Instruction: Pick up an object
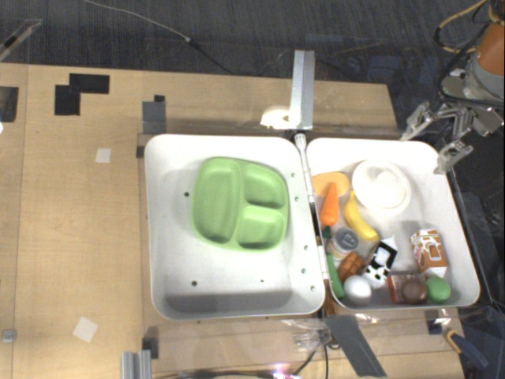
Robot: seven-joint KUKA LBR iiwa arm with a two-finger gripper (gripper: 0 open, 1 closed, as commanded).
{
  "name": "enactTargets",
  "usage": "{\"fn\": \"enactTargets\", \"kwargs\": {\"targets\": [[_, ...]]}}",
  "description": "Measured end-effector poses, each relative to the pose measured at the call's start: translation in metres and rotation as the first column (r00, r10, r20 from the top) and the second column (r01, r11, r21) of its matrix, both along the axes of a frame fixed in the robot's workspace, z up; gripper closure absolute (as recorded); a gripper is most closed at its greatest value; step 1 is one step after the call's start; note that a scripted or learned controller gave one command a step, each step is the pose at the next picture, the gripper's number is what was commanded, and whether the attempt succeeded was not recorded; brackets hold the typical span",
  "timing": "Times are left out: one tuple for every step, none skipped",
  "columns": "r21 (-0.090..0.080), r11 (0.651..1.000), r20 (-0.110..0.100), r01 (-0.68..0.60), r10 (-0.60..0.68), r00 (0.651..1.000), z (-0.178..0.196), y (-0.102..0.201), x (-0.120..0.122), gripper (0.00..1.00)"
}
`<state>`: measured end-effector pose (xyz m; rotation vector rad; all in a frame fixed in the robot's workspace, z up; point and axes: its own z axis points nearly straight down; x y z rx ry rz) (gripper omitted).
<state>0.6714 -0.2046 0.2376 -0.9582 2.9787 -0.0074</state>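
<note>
Wooden bench (71, 235) bears two white bins, left (166, 235) and right (461, 235), apparently touching.

The bench (71, 235) looks like pale wood with a matt finish. Both bins (229, 294) look like smooth white plastic. The green tray (237, 204) is matt plastic. The upright post (303, 85) looks like brushed metal. The floor (197, 14) looks like rough dark carpet.
</note>
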Motion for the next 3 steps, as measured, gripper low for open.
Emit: {"fn": "enactTargets", "kwargs": {"targets": [[-0.002,0.991,0.001,-0.132,0.132,0.991,-0.093,0.0,-0.032,0.0],[-0.006,0.985,0.005,-0.174,0.174,0.985,-0.114,-0.001,-0.053,0.0],[-0.025,0.948,0.028,-0.316,0.317,0.948,-0.114,0.005,-0.078,0.0]]}}
